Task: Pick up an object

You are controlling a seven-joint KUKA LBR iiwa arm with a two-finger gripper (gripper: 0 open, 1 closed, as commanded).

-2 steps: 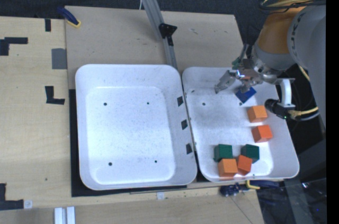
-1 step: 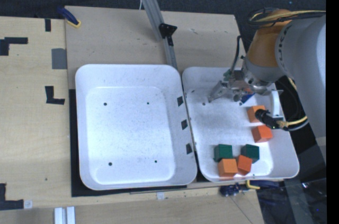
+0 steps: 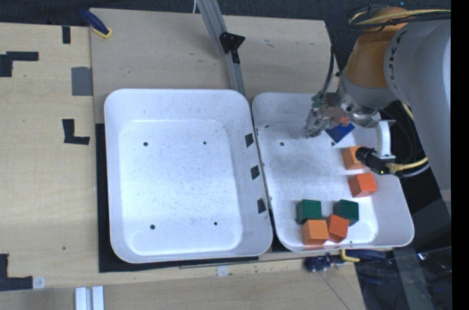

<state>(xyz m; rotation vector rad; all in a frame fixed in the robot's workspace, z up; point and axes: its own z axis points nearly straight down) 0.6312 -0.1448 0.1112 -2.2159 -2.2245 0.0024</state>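
The gripper [image 3: 316, 124] is too small and blurred to read its state. The blue block [image 3: 339, 131] lies partly hidden under the wrist. The arm [image 3: 410, 67] is cut off by the right edge.

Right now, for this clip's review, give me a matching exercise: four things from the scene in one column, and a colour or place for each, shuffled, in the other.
Things:
1. hand
2. blue block
3. two green blocks
4. left bin

Places:
A. near front of the right bin, beside two orange blocks
B. far end of the right bin, just beside the hand
C. over the far end of the right bin, low
D. on the bench beside the right bin, away from the arm

Pairs: 1-C, 2-B, 3-A, 4-D
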